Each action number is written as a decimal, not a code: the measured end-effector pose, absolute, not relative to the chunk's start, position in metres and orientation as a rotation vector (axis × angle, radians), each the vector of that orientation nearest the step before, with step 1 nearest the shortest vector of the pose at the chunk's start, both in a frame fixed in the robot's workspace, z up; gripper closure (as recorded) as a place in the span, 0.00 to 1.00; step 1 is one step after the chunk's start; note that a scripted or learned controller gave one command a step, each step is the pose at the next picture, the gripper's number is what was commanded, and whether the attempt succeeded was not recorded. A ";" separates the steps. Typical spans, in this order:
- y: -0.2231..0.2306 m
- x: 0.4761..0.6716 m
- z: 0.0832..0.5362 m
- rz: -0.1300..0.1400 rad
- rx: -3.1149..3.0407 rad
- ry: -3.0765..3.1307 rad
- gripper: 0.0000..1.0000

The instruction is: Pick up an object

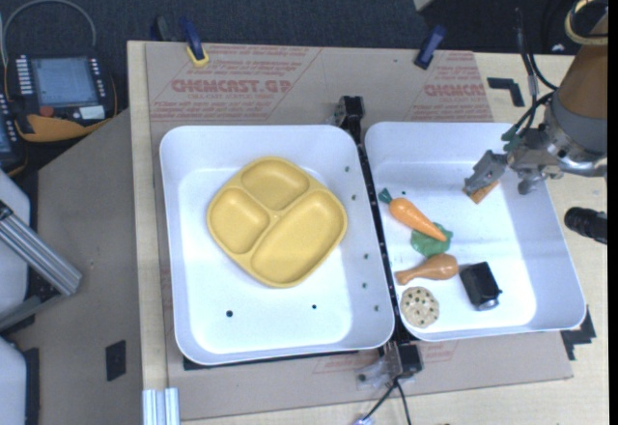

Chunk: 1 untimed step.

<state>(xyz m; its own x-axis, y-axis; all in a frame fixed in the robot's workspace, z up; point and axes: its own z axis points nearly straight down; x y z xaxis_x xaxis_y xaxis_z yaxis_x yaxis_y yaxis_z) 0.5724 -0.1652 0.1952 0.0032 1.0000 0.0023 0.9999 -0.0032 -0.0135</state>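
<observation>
Dark carpet lies behind the bench (135,220), whose brown board carries red print along its far edge, with a blue clamp (193,39) at one far corner and another (430,44) farther right. Off the bench to the far left of the gripper sits a pendant (60,90) with a small screen.

Two white bins stand side by side. Over the far right part of the right bin (550,230) hangs the gripper (486,180), its fingers close together with a small brownish piece at their tips (whether it is gripped I cannot tell). Just near and to the left of the gripper lies a carrot (417,215), touching a green piece (429,240). Nearer still lies a drumstick (430,269), then a cookie (419,305) at the bin's near left corner. A black block (480,284) lies almost straight below the gripper, toward the near wall. Well to the gripper's left, the left bin (193,317) bears a yellow tray (277,220) with three compartments.
</observation>
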 end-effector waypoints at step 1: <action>-0.165 0.576 0.202 0.000 -2.222 -2.222 0.00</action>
<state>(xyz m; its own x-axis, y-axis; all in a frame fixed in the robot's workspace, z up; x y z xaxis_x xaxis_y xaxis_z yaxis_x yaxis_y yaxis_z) 0.5757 -0.1648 0.2025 -0.0001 1.0000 -0.0004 1.0000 0.0001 0.0003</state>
